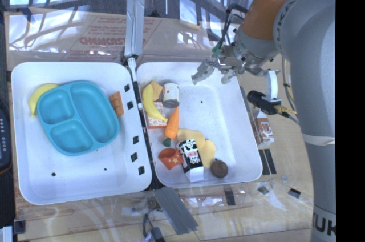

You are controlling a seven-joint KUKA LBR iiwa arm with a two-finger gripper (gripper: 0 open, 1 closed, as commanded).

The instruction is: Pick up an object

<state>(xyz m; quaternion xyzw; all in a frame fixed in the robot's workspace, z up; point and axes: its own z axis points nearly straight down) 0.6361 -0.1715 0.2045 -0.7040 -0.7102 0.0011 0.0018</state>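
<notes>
Two shallow white bins sit side by side on the counter, with grey carpet beyond its far edge. In the left bin [23,178] lies a blue divided tray [77,116], with a yellow banana [39,96] at its left edge and a small orange block [117,103] at its right. The right bin [242,138] holds a cluster along its left wall and near edge: a second banana [149,101], a small can [170,95], a carrot [172,122], a red piece [170,158], a black-and-white carton [191,156], a yellow fruit [199,141] and a brown round item [219,168]. The pincer [215,71] hangs over the far edge of the right bin, its two fingers spread apart with nothing between them. No object is lifted yet; judged from this, the approach stage is in hand. The nearest candidates, the can and the second banana, lie toward the bin's left wall from the pincer. The carrot, further toward the near edge, has its long axis running roughly far-to-near, so a closing line across that axis would suit it.
</notes>
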